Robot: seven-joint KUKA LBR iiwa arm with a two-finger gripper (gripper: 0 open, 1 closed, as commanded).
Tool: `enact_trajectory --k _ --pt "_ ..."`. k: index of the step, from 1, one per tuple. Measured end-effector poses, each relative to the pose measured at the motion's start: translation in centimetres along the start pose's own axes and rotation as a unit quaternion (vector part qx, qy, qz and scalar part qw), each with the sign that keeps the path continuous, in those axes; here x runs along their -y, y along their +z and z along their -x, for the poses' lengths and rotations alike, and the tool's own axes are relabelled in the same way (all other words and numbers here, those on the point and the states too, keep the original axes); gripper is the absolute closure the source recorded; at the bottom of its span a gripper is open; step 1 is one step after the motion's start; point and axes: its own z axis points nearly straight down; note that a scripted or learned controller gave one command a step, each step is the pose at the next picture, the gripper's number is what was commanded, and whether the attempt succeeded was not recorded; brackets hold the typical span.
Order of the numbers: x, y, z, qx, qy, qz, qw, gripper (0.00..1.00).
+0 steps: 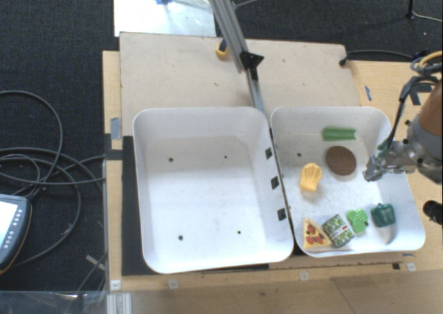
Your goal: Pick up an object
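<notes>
Two-finger gripper (374,169) over right white bin's (398,126) right wall, just right of round brown cookie-like disc (340,160); finger state can't tell. Risk: descending here clips the wall, misses disc.

— How much of the arm (430,126) can you see behind the gripper (374,169)?

— Little; the right edge cuts it off past the wrist. The fingers are too small and blurred to judge.

— And the tablet (10,226), far left of the gripper?

— Cut by the left edge — its screen is unreadable. The print on the small packet (338,229), below-left of the gripper, can't be read either.
</notes>
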Motion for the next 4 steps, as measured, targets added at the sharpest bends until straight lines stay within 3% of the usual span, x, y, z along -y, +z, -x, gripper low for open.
enact_trajectory --k 1,4 --pt "-1.2 -5.3 0.0 0.0 -0.001 0.001 1.0 1.0" --pt "0.4 -5.3 -16.2 -0.002 -0.003 -0.002 1.0 1.0"
